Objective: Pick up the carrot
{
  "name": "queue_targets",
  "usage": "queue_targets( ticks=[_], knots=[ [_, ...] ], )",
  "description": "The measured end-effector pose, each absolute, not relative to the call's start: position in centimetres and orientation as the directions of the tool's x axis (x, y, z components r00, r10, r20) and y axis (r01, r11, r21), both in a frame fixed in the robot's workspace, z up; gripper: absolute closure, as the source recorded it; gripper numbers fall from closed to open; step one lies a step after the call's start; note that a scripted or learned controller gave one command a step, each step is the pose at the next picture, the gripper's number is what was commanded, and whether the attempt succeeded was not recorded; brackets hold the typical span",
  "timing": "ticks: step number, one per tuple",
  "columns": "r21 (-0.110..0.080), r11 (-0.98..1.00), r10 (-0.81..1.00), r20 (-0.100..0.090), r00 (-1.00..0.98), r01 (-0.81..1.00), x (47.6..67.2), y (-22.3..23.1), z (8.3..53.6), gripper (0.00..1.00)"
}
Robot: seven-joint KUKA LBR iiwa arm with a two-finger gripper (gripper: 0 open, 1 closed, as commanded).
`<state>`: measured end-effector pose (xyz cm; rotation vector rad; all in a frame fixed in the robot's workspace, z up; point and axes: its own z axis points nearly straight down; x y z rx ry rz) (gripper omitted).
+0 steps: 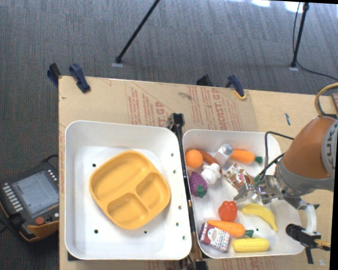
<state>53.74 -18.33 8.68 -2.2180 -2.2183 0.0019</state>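
Observation:
Two toy carrots lie in the right bin (272, 145). One carrot (242, 156) is near the far wall, its green tip pointing right. The other carrot (226, 227) rests near the front, between a red pepper (228, 210) and a juice box (214, 237). My gripper (253, 192) hangs over the middle of the right bin, beside a snack packet (237, 177) and just above a banana (260, 213). It sits between the two carrots and touches neither. Nothing shows held in it.
The right bin also holds an orange (194, 158), purple grapes (198, 184), a white bottle (224, 150), a white lump (211, 174) and a corn cob (251, 244). A yellow divided plate (130, 189) lies in the left bin (75, 154).

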Motion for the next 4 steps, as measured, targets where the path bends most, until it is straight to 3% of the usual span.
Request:
queue_targets(
  ticks=[1,3,4],
  knots=[
    [-0.004,-0.001,1.0,0.003,0.001,1.0,47.5,-12.2,8.7,0.0],
    [-0.003,0.0,1.0,0.002,0.0,1.0,47.5,-8.0,8.7,0.0],
    [-0.005,-0.005,1.0,0.004,0.005,1.0,47.5,-8.0,9.7,1.0]
  ],
)
